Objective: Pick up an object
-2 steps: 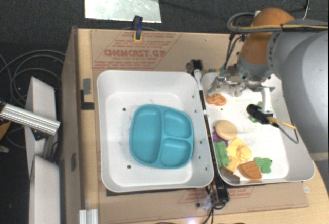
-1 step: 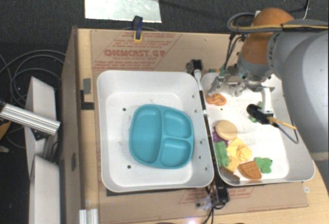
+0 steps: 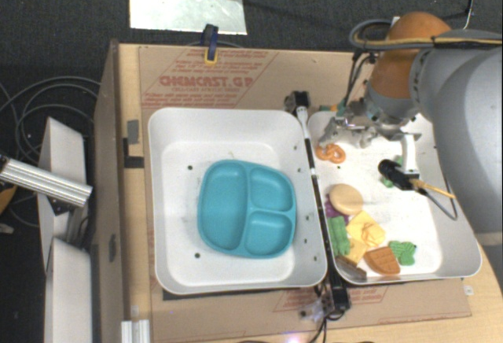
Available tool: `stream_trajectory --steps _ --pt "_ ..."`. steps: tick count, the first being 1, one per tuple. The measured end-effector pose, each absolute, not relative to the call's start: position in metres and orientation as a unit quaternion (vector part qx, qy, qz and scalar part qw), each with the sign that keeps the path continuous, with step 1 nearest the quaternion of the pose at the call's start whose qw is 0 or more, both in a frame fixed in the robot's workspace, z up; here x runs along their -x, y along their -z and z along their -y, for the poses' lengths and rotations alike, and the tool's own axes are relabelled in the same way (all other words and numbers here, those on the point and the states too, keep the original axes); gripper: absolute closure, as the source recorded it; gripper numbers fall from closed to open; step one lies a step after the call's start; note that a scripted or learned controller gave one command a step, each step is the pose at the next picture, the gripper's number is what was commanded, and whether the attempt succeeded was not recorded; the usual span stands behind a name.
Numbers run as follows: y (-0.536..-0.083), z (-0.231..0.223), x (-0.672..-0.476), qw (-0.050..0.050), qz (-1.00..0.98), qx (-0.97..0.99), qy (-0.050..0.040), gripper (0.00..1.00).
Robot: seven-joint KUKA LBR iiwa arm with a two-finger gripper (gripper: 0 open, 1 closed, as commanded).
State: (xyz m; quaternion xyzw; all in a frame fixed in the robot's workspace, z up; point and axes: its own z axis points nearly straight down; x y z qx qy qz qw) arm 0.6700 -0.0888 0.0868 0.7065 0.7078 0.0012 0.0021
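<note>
Pincer (image 3: 351, 130) above right bin (image 3: 452, 235), cardboard-topped bench (image 3: 204, 78).

Arm (image 3: 464, 90) cut off at right edge

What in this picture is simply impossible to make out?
- Gripper: blurred, its fingers lost in the metal parts.
- Right bin: its far right corner lies behind the grey arm.
- Toy pile: pieces overlap, and the purple one is mostly covered.

Two white bins (image 3: 236, 125) sit side by side. One blue divided plate (image 3: 247, 208) lies in the left; roughly eight small items (image 3: 363, 235) crowd the right, overlapping.
</note>
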Motion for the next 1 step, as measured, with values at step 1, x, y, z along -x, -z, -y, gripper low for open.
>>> stream_trajectory --steps 1 --pt "-0.0869 0.0849 -0.6702 0.003 -0.709 -0.706 -0.0011 0.00"
